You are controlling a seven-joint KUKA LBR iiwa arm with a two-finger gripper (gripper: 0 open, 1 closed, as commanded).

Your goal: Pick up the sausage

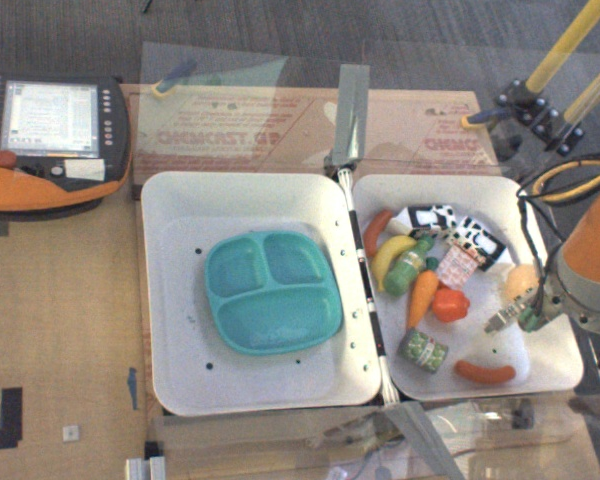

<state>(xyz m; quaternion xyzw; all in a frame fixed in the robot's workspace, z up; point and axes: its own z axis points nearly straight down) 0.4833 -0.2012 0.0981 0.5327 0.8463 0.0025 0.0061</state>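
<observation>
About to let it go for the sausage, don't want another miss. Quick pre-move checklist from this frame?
1. Sausage located, near front of right bin: ok.
2. Sausage lying apart from green can and tomato: ok.
3. Gripper above the right bin, behind the sausage: ok.
4. Gripper centred over sausage: not ok.
5. Finger opening: cannot tell.
6. Sausage already grasped: not ok.
</observation>
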